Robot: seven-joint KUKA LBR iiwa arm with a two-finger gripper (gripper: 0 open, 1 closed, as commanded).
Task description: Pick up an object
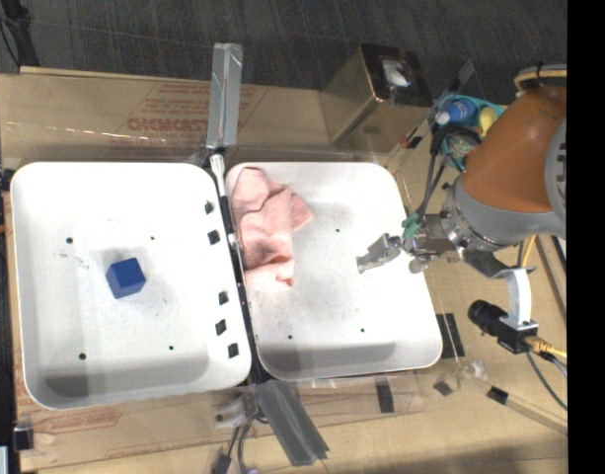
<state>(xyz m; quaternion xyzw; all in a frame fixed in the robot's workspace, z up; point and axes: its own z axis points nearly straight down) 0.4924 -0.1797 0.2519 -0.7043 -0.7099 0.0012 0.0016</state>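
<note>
Gripper (374,255) is seen low over the right bin (401,349), near its right side; whether it is parted or closed cannot be told. Pink cloth (264,227) lies crumpled against the bin's left wall, well apart. Blue cube (126,276) sits in the left bin (45,383). A descent here would likely close on bare floor.

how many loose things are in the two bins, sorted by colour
blue: 1, the blue cube in the left bin
pink: 1, the pink cloth at the left edge of the right bin
total: 2
The gripper is over the right bin, apart from both.
</note>
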